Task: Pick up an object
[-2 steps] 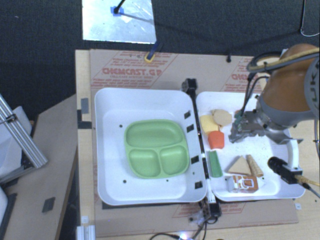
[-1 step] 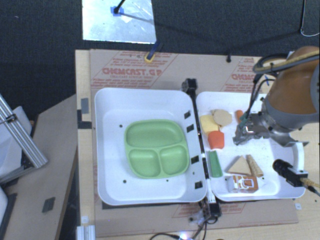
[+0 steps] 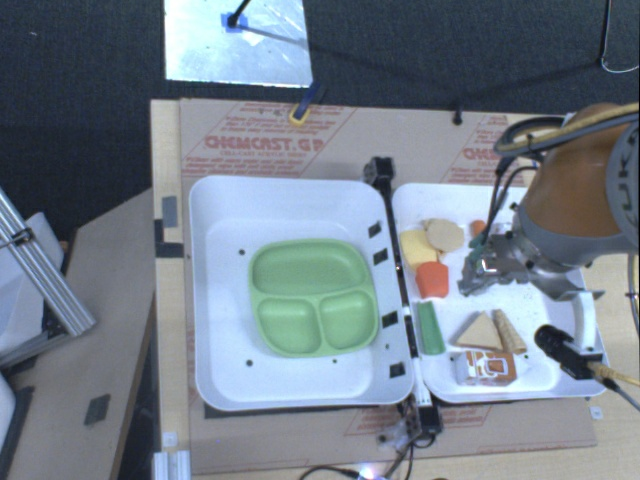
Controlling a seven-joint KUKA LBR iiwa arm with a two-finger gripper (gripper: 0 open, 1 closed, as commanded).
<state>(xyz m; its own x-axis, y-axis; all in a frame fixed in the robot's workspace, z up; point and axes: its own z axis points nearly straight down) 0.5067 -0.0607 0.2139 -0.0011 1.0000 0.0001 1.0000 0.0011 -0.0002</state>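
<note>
A green divided plate is seen in the left bin. Toy foods, including an orange block, are held in the right bin. The gripper is poised just right of the block; its finger state cannot be told.

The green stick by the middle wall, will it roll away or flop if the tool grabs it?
The green stick looks flat-sided and straight, so it probably won't roll or flop. It lies flat against the right bin's wall, so gripping it may be awkward. It's small, likely light.

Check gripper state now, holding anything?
Gripper: over the right bin, near the orange block; open or closed cannot be told, nothing visibly held.
</note>
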